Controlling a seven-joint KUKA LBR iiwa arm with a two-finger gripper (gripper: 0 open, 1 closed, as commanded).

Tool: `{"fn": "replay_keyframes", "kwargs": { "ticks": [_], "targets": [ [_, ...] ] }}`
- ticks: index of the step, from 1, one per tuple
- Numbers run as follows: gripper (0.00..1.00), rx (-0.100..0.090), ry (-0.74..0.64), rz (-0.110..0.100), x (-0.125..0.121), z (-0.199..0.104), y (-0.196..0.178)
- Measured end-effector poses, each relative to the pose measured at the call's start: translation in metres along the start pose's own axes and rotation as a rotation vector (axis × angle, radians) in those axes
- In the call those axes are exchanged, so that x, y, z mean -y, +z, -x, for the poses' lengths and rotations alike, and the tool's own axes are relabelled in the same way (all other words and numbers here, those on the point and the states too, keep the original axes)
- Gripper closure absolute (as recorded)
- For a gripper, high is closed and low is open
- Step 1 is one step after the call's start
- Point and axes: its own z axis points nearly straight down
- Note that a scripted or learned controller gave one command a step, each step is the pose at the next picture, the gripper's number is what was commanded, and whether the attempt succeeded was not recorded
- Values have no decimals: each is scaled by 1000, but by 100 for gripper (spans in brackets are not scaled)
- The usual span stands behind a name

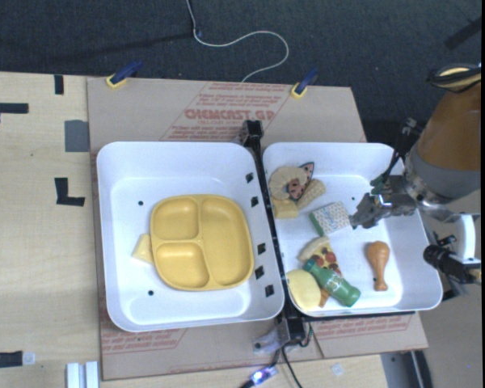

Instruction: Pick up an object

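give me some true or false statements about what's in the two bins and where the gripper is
1. The yellow divided plate lies in the left bin. True.
2. The chicken drumstick lies in the left bin. False: it lies in the right bin.
3. The gripper is over the right bin. True.
4. The green bottle stands upright on the plate. False: it lies on its side in the right bin.
5. The gripper holds the drumstick. False: the drumstick lies apart from it on the bin floor.
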Motion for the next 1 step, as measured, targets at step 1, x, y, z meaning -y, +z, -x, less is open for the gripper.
{"fn": "replay_keyframes", "kwargs": {
  "ticks": [1],
  "targets": [
    [100, -1, -4, -1, -34, -36, 7]
  ]
}}
